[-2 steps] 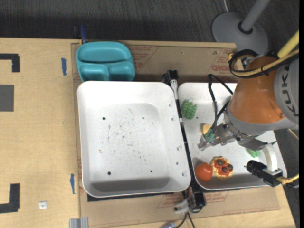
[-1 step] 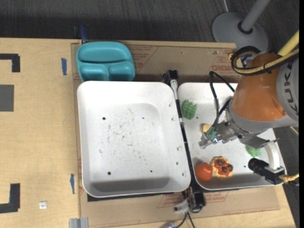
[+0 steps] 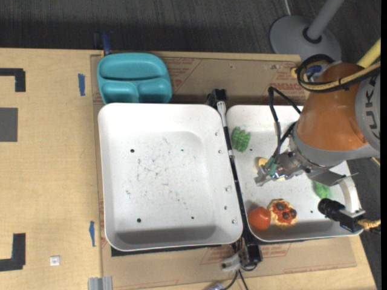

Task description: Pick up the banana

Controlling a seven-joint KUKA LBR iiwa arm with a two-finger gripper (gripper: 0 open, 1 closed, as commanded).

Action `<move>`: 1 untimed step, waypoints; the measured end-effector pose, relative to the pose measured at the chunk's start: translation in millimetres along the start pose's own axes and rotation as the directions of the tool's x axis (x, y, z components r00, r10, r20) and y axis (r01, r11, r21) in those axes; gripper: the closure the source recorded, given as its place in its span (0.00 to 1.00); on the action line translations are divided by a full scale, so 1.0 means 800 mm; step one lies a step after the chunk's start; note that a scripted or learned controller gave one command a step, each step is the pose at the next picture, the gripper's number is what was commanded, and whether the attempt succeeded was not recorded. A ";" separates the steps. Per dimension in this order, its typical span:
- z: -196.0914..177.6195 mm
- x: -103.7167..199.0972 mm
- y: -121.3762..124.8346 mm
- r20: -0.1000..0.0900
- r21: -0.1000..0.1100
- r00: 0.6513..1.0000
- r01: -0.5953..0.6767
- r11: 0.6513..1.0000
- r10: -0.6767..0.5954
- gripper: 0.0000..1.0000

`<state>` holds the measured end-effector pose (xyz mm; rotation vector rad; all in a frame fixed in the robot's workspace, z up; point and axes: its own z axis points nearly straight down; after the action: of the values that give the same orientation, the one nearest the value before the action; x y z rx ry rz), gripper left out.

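Yellow peeks out at eleven o'clock of the gripper (image 3: 270, 173) in the right bin (image 3: 254, 119): probably the banana (image 3: 262, 161), mostly hidden. I cannot tell the gripper's opening. Likely light, smooth, curved; grasp across its middle.

The arm (image 3: 338, 113) hangs over the right bin (image 3: 266, 122), gripper (image 3: 265, 175) low near its middle. A green toy (image 3: 240, 138) lies at eleven o'clock from it; a tomato (image 3: 260, 219) and pizza slice (image 3: 283, 212) touch at six.
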<state>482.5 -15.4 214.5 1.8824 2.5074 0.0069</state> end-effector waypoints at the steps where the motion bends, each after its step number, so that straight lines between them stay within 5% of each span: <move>1: -0.013 0.000 0.002 0.002 -0.004 1.000 0.001 1.000 -0.001 1.00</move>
<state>483.7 -15.3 224.5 1.8795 2.5051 0.0097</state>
